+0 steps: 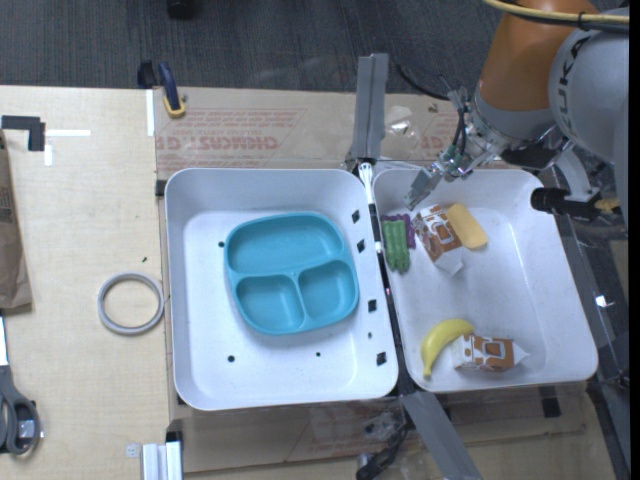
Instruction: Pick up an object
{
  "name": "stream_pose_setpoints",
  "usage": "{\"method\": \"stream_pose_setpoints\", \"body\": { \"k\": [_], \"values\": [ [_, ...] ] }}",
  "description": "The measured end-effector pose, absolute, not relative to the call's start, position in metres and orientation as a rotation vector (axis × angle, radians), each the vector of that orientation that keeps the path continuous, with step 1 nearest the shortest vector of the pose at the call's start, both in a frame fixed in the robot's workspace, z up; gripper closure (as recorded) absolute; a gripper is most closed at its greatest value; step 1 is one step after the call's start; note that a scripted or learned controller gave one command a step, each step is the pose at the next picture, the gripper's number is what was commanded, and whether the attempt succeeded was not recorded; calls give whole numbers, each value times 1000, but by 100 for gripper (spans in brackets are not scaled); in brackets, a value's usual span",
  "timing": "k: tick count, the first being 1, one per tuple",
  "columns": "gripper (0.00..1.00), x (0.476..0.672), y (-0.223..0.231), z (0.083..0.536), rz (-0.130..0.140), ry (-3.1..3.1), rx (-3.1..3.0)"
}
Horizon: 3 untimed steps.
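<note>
Jaws first: from where I stand I cannot tell how they are set, because the tip of the grey two-finger gripper [432, 183] is small and dark against the far wall of the right-hand shallow white bin [560, 298]. Nothing is visibly held; it hangs over that bin's far-left corner, just beside the divide between the bins.

Going by size, the left-hand shallow white bin [190, 298] holds a light-blue plastic plate with three compartments [290, 271], well away from the arm and, I judge, no part of this try. Out on the pale wooden desk [70, 218] lies a grey ring [131, 302], also well apart.

The likely targets sit close together under the tool: a white-and-orange printed carton [438, 236] touching a yellow oblong block [467, 225], with a green ridged piece [398, 243] just left of them by the bin wall. A yellow toy banana [443, 340] and a second small printed carton [487, 353] lie near the front, touching.

My worry is crowding. A descent here could land on two things at once and push them apart, or catch the bin wall or the divider. The carton's slick, tilted faces look apt to slip out as the tool closes.
</note>
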<state>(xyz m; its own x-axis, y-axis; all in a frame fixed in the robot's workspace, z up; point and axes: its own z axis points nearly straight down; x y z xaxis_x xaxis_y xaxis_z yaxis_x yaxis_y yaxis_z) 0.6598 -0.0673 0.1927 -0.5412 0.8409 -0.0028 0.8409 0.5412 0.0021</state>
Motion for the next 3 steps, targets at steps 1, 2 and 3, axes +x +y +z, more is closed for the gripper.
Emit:
{"method": "stream_pose_setpoints", "body": {
  "k": [1,2,3],
  "values": [
    [0,660,-56,220,0,2885,1233],
    [0,638,-99,103,0,2935,1110],
    [0,623,-175,169,-1,2956,1048]
  ]
}}
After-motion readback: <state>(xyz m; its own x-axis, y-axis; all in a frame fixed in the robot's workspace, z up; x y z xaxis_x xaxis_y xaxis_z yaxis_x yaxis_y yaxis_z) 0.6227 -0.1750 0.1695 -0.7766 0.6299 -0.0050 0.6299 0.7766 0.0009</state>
